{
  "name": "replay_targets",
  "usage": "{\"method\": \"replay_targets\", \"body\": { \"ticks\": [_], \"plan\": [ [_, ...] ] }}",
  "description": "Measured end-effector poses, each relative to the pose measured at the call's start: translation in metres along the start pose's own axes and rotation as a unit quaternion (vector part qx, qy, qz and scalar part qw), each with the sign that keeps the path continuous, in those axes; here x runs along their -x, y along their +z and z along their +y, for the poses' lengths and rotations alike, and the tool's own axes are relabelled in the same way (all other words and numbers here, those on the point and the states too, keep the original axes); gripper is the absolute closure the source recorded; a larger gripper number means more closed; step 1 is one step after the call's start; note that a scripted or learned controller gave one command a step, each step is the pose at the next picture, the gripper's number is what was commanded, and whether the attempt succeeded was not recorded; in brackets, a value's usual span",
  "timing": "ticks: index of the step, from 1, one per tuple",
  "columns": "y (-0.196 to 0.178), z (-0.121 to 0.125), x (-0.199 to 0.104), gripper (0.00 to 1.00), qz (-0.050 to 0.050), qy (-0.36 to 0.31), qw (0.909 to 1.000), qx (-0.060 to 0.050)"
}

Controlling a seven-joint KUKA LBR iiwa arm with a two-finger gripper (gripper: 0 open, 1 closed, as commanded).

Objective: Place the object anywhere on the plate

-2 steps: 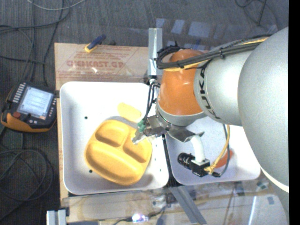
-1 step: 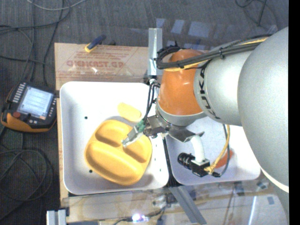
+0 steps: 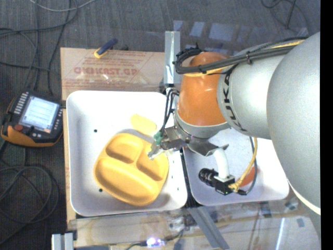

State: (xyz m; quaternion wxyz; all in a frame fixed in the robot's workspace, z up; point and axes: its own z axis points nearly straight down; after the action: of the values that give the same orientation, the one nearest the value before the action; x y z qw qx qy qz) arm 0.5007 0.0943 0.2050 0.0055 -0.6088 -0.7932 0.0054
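Lying flat on the floor of the left bin (image 3: 73, 155): one pale yellow oval piece (image 3: 143, 122), thin and smooth. Long axis nearly across the view, dipping a little toward the right; one rounded end toward the bin's far left, the other toward the claw. Just beyond the far rim of the plate (image 3: 125, 176), close beside it; touching or not, impossible to tell.

One plate, deep yellow, with three compartments: a single wide one on the near side, two smaller ones on the far side. Set slantwise in the middle of the left bin, its long side running from lower left to upper right.

One claw (image 3: 156, 146), greenish at the tip, down over the plate's far right rim, just beside the right end of the oval piece. How far open, cannot tell; nothing seen held in it.

Above the claw, the orange band (image 3: 200, 98) and one thick grey arm (image 3: 291, 87) reaching in from the right.

Two white bins, side by side. In the right bin (image 3: 270, 191), one orange thing (image 3: 250, 177), mostly hidden, near the middle.

Behind the bins, one sheet of cardboard (image 3: 104, 69) with faint red print and one small yellow and blue tool (image 3: 105, 47) at its far edge. On the carpet to the left, one orange handset (image 3: 34, 119) with a lit screen.
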Motion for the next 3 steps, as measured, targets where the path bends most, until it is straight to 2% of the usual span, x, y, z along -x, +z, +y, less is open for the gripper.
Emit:
{"method": "replay_targets", "body": {
  "ticks": [1, 2, 3],
  "plan": [
    [-0.011, -0.012, -0.020, 1.00, -0.002, -0.117, 0.9931, 0.006],
    [-0.024, -0.003, -0.059, 1.00, -0.002, -0.125, 0.9921, 0.005],
    [0.103, 0.068, -0.080, 1.00, 0.000, -0.187, 0.9824, 0.008]
  ]
}}
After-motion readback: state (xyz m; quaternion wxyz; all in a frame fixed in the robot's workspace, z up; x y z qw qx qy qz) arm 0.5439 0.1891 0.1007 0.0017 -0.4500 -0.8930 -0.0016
